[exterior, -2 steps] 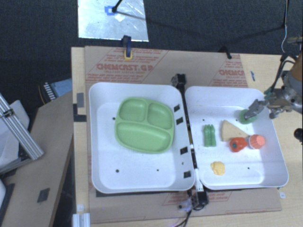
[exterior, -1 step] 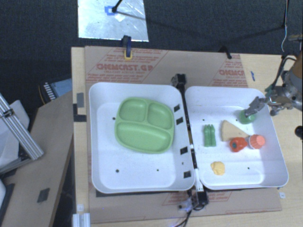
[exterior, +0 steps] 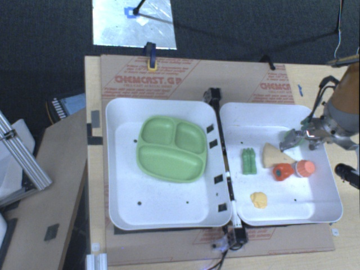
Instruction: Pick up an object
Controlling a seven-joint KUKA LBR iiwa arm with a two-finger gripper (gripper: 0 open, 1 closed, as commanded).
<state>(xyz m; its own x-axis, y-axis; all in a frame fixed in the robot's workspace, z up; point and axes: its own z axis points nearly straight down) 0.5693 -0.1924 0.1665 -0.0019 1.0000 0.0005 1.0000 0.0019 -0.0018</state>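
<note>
In the left bin [exterior: 121, 207] lies a green divided plate [exterior: 171, 148]; the right bin [exterior: 320, 207] holds green [exterior: 248, 161], tan [exterior: 274, 154], orange [exterior: 292, 170] and yellow [exterior: 259, 199] pieces beneath the gripper [exterior: 292, 140], whose opening I cannot tell.

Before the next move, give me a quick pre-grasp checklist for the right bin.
1. Targets present in the white right bin: tan wedge-shaped piece, orange-red round toy, green ridged toy, small yellow lump: ok.
2. Gripper over the right bin, near the wedge's upper edge: ok.
3. Finger opening: cannot tell.
4. Anything between the fingers: cannot tell.
5. Target standing apart: not ok, the wedge touches the orange-red toy; the green toy and yellow lump stand apart.
6. Green three-compartment plate sits in the left bin, away from the arm: ok.
</note>
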